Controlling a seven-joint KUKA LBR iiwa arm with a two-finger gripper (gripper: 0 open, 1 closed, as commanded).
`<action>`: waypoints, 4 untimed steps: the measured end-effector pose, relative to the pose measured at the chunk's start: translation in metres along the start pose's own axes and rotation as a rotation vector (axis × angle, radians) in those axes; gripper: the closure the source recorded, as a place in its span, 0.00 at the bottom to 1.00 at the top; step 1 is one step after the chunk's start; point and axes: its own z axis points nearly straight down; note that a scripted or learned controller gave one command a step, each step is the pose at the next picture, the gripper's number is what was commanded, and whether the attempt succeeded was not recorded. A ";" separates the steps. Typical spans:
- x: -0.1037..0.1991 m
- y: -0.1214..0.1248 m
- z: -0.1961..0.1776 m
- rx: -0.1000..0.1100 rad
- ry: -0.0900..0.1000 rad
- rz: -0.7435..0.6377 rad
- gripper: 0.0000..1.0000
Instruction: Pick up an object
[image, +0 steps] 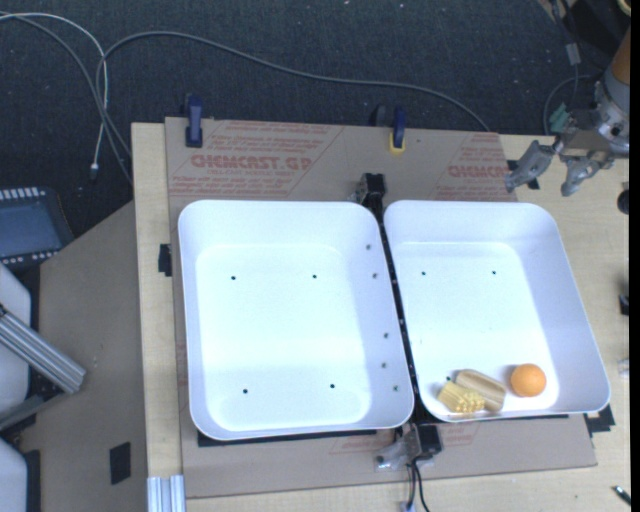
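Camera view: orange ball (528, 380) well apart from open gripper (549, 175).

The arm (612, 60) is cut off by the right edge.

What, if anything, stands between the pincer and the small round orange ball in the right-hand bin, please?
Nothing visible does. The pincer hangs open beyond the far right corner of the white right-hand bin; the small round orange ball lies uncovered near its front edge.
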 end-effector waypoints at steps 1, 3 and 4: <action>0.032 -0.058 0.083 0.007 0.002 -0.001 0.00; 0.061 -0.157 0.131 0.000 0.000 0.000 1.00; 0.066 -0.142 0.020 -0.009 -0.001 -0.001 1.00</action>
